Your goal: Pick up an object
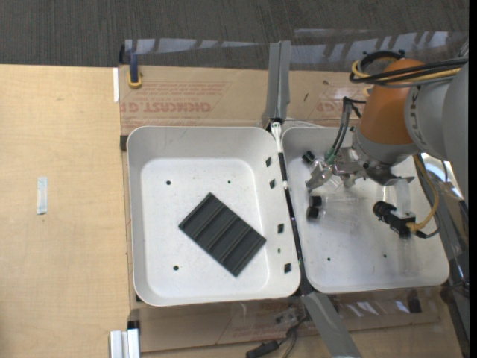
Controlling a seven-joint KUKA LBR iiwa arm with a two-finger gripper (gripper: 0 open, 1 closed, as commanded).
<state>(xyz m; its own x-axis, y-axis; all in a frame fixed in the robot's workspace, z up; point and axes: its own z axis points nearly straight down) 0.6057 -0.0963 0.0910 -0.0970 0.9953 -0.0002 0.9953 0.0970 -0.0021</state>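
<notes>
A dark grey ribbed rectangular slab (222,233) lies flat and turned at an angle in the middle of the left bin (149,155). My gripper (312,185) hangs low over the left part of the right bin (373,271), close to the divider between the bins. Its dark fingertips (314,211) stand apart, so it is open with nothing between them. The slab is well to the left of the gripper, on the other side of the divider.
The grey arm with its orange band (387,110) reaches in over the right bin's back right part, with cables and a black connector (391,215) hanging beside it. A brown cardboard sheet (201,99) lies behind the bins. The wooden bench (59,200) extends to the left.
</notes>
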